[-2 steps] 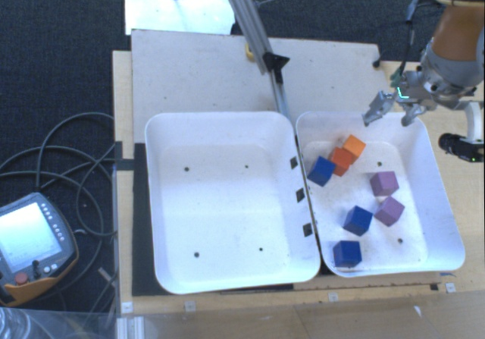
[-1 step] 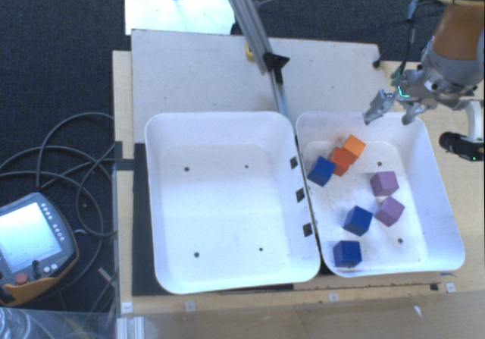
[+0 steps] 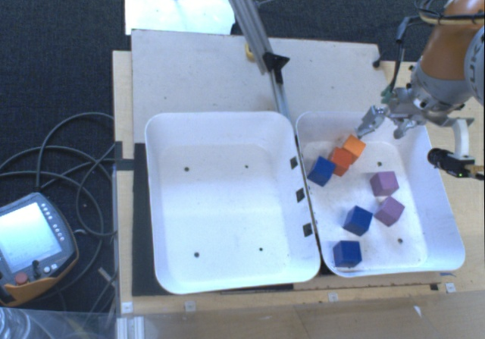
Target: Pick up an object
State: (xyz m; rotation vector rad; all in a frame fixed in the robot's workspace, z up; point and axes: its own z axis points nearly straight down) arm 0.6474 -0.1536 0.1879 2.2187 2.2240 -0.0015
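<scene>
So I'm in the approach step: my claw (image 3: 369, 123) hangs over the right bin (image 3: 447, 243), just up from the orange cube (image 3: 353, 147), nothing in it. Can't tell how it's set. Next move: drop straight onto that cube and squeeze.

Left bin (image 3: 227, 133): placed at frame centre, touching the right bin.
Right bin (image 3: 447, 231): seven cubes (image 3: 358, 220) held, spread from upper left to bottom.
Pendant (image 3: 30, 243): set at lower left, beside cables (image 3: 72, 155).
</scene>
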